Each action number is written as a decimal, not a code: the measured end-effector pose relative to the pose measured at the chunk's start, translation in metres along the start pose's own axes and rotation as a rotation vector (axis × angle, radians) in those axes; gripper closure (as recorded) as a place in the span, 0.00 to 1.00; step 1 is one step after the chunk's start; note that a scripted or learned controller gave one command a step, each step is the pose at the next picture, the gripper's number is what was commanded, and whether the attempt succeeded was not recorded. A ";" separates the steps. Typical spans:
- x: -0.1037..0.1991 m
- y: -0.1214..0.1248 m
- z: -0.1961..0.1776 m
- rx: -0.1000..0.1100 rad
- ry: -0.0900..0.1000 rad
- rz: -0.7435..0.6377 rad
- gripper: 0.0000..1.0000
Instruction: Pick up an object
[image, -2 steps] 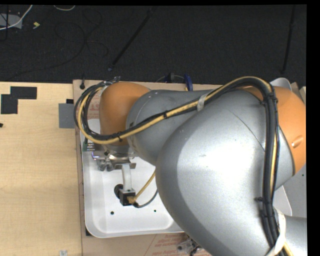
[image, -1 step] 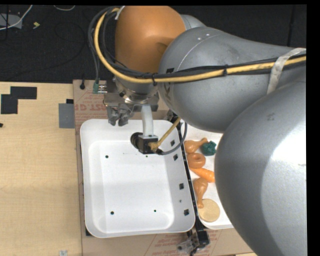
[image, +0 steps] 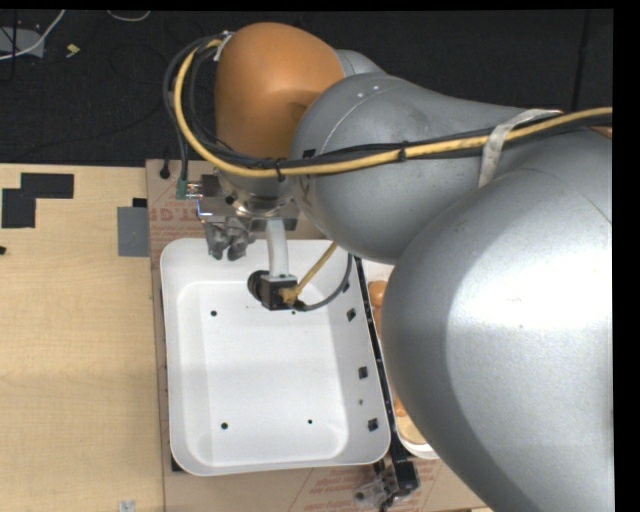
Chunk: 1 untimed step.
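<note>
My gripper (image: 247, 268) hangs over the far edge of the left white bin (image: 190, 400), below the orange band (image: 270, 85) of the arm. A grey claw-like part sits at the bin's far rim, and a pale rod with a black tip (image: 270, 290) reaches down onto the bin floor, with a yellow cable running to it. Nothing shows as held. Tan-orange objects (image: 377, 294) peek out in the right bin (image: 415, 445), mostly hidden by the arm.
The big grey arm (image: 480, 250) covers the right bin and the upper right of the view. Black clips (image: 362, 372) line the divider between the bins. A wooden bench top (image: 70, 330) lies to the left, with dark floor beyond it.
</note>
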<state>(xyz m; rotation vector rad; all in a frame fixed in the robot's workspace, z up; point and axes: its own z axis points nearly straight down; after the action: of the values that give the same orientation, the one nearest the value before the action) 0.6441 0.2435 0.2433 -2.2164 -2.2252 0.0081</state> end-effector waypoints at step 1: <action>0.001 -0.001 -0.013 0.001 -0.001 -0.007 1.00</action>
<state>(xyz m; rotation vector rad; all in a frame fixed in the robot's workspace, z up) 0.6431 0.2444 0.2560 -2.2082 -2.2334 0.0097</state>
